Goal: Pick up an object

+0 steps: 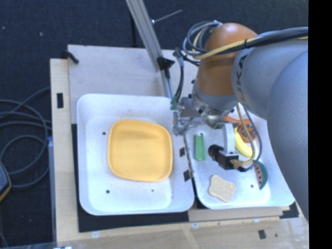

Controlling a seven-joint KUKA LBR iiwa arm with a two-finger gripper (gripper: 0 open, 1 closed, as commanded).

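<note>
**Above the rim between the bins: approach stage, nothing seen in the grasp**

Over the inner edge of the right bin (244, 204), the gripper (180, 122) hangs low, close to the wall it shares with the left bin (93, 113). The wrist's bulk hides its tip, so I cannot tell whether it is open or closed, and no object shows inside it. I judge the pick to be at the approach, with the grasp not yet made.

The nearest candidate is the green piece (199, 146), which lies flat on the right bin's floor just beside the gripper, toward the bin's middle. The next move likely calls for a small shift toward it and a straight descent.

A slice of bread (222, 188) lies nearer the front rim. A banana (241, 143) and a watermelon wedge (261, 175) sit farther right, partly under the arm. Room there is tight.

The dividing rim is the main hazard, since a descent from this spot could land on it. The left bin offers more open floor around its yellow plate (140, 150), though that looks wide and flat for a pinch.
</note>
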